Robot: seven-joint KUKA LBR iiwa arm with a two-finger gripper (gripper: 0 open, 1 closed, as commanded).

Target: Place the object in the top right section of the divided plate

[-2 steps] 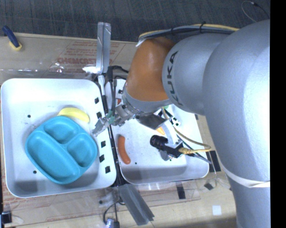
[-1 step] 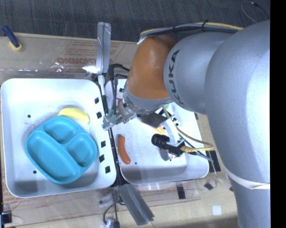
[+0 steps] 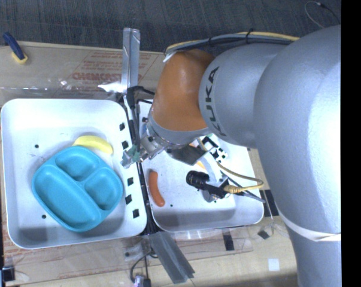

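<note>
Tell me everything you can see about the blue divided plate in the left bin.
The blue divided plate looks like smooth matte plastic, rounded in outline, with three sunken sections separated by raised ridges. All three sections look empty. It lies flat and right way up on the floor of the left white bin, turned at a slant. A yellow banana-like object lies against its upper edge, partly behind the rim.

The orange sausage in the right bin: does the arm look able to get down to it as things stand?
Probably yes. The orange sausage lies uncovered near the left wall of the right bin, with nothing on top of it, and the gripper is close above. The nearby wall may crowd the approach.
</note>
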